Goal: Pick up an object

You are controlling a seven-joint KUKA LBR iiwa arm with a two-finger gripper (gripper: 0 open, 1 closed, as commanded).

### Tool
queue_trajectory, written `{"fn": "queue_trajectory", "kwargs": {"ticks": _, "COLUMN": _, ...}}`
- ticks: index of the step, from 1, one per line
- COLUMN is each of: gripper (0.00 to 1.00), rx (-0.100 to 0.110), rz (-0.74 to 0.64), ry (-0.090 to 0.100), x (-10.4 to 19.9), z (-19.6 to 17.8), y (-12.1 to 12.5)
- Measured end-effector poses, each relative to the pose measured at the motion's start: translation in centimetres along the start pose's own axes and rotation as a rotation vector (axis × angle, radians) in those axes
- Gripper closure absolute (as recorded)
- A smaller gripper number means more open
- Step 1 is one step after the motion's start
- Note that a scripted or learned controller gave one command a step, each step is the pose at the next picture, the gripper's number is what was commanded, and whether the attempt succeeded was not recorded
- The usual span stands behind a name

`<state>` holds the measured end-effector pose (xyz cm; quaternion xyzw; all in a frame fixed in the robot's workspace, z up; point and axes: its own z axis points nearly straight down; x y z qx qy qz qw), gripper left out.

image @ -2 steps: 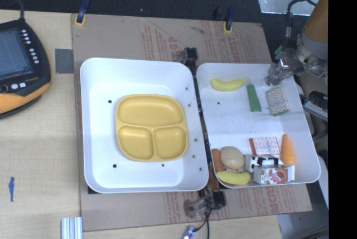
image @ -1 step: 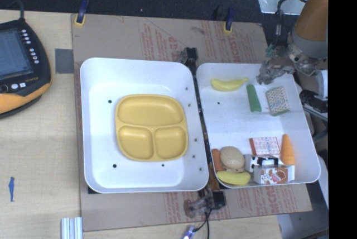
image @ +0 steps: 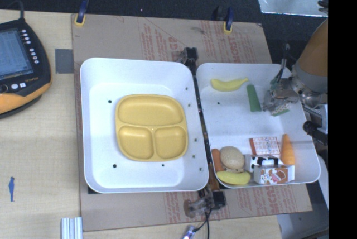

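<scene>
My jaws [image: 277,99] sit low at right bin's [image: 223,127] far-right edge, can't tell their state; green stick [image: 254,97] lies just left of me, long axis running near-to-far, closest pick

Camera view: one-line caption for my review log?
Gripper low over right bin beside green stick; yellow tray in left bin.

Yellow tray [image: 151,126] in left bin [image: 95,120]
</scene>
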<state>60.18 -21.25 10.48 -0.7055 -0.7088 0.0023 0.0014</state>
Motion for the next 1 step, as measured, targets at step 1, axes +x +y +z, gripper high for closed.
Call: {"fn": "queue_trajectory", "kwargs": {"ticks": 1, "gripper": 1.0, "rx": -0.001, "rz": 0.001, "ry": 0.002, "x": 2.69, "z": -7.83, "y": -4.56}}
